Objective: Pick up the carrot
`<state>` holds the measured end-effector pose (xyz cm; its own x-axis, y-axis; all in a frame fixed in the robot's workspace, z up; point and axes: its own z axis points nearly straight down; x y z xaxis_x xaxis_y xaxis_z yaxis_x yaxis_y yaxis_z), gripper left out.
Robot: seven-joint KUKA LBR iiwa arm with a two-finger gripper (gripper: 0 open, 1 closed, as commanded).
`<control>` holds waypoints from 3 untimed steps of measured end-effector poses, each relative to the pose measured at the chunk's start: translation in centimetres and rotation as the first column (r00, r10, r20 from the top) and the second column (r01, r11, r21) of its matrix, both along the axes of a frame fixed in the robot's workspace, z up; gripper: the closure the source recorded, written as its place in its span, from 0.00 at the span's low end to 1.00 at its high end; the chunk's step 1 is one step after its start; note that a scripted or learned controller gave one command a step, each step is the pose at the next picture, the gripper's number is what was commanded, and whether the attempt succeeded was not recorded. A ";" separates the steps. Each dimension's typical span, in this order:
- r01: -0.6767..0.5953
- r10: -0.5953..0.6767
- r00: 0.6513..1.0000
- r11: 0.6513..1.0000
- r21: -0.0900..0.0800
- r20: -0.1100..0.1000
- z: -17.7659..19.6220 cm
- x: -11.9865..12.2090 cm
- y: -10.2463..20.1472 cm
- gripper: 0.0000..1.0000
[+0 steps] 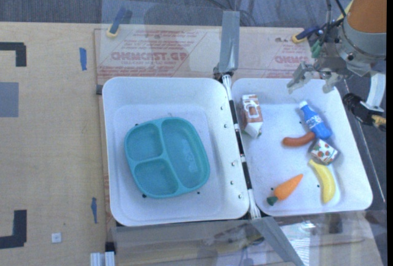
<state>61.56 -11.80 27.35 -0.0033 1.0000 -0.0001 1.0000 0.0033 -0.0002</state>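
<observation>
The orange carrot with a green top lies near the front of the right bin, tip pointing up-right. My gripper hovers over the bin's far right edge, well behind the carrot, with its fingers spread apart and nothing between them.
In the right bin are a small milk carton, a blue bottle, a sausage, a patterned cube and a banana. The left bin holds a teal divided plate.
</observation>
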 end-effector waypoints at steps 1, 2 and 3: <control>0.202 -0.202 0.979 0.979 0.000 -0.001 -13.3 -7.9 1.0 0.00; 0.254 -0.254 0.967 0.967 0.004 0.008 -18.5 -12.5 0.6 0.00; 0.592 -0.592 0.806 0.806 0.006 0.008 -18.5 -13.3 -1.9 0.00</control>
<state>48.25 -13.66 8.80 0.5898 0.8075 0.0060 0.8075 -0.5898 0.0079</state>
